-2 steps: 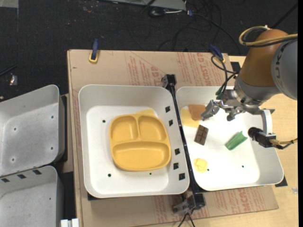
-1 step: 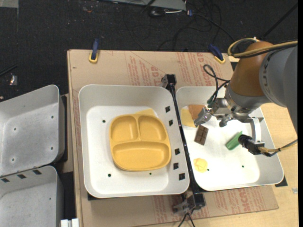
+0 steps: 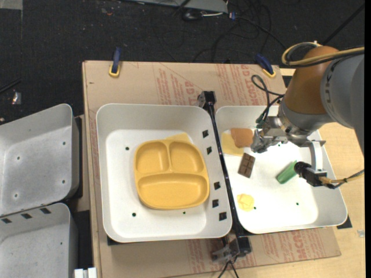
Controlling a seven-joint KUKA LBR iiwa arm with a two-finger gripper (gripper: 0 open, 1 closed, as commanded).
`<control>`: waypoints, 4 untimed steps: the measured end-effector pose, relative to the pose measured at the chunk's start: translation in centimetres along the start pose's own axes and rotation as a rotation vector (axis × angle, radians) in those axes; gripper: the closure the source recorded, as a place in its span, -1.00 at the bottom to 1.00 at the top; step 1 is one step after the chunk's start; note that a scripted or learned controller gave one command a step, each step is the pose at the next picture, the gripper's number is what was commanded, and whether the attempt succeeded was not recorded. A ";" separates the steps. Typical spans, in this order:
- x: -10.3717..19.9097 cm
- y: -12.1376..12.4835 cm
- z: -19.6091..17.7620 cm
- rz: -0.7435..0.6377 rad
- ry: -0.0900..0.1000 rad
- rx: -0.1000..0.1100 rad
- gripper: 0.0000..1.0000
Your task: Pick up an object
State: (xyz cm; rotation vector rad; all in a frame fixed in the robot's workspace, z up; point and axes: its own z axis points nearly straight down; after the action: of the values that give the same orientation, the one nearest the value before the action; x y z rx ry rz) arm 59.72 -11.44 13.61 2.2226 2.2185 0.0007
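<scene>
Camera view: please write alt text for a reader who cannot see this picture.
A grey robot arm with an orange band reaches from the right, its gripper above the right white bin, near a brown block, a green object, a small yellow item and an orange-brown piece. The left bin holds a yellow divided tray.

the right bin (image 3: pixel 324 216) is crowded along its upper and middle parts: the arm (image 3: pixel 324 91) hangs over its upper right, with a brown block (image 3: pixel 247 165), a green cylinder (image 3: pixel 286 173) and an orange-brown lump (image 3: pixel 242 136) below and left of it. bare floor lies at the bin's lower right, past a small yellow piece (image 3: pixel 246 201). a yellow divided tray (image 3: pixel 171 174) fills the middle of the left bin (image 3: pixel 116 155).
</scene>
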 end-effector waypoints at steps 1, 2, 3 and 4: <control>0.2 0.6 -4.4 -0.004 0.000 -0.004 1.00; 0.4 0.3 -8.8 -0.005 0.000 -0.004 1.00; 0.4 0.4 -14.1 -0.005 -0.001 -0.005 1.00; 5.5 0.9 -12.3 -0.009 0.002 0.001 1.00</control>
State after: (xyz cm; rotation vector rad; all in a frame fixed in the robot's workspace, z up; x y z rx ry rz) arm 60.57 -5.92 25.91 2.2141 2.2302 0.0010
